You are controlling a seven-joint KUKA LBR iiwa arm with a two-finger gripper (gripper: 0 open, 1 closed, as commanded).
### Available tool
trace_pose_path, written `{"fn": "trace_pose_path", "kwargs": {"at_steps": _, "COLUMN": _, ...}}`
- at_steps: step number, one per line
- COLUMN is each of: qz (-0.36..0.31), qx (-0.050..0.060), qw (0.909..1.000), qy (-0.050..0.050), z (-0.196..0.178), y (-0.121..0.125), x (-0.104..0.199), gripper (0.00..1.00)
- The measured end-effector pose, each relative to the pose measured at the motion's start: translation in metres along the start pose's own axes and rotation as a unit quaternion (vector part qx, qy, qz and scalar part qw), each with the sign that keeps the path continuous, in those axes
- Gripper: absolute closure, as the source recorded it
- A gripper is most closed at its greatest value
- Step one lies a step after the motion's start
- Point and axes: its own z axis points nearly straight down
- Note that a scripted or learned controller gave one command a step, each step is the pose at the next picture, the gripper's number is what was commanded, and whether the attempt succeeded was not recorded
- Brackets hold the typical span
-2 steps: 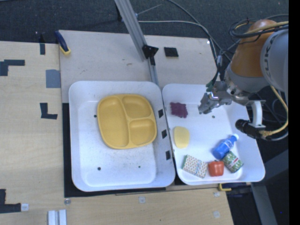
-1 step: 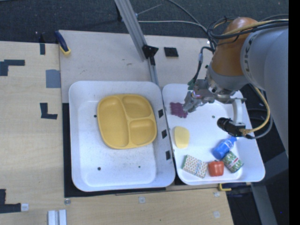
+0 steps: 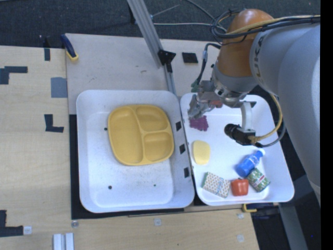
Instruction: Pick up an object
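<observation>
Bench, two white bins: gripper (image 3: 199,108) low over purple cluster (image 3: 199,122) at right bin (image 3: 278,191) top-left corner, grip state unclear; probably light, soft, knobbly, best pinched across its middle, clear of wall.

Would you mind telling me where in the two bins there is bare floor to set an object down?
Left bin: bare floor in front of the yellow tray. Right bin: a small patch between the yellow piece and the blue bottle. Its front corner is crowded; the gripper hangs over the purple object.
</observation>
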Motion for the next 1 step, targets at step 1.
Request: {"fn": "trace_pose_path", "kwargs": {"at_steps": 1, "qz": 0.000, "qx": 0.000, "qw": 1.0000, "qy": 0.000, "z": -0.0134, "y": 0.0073, "x": 0.0544, "gripper": 1.00}}
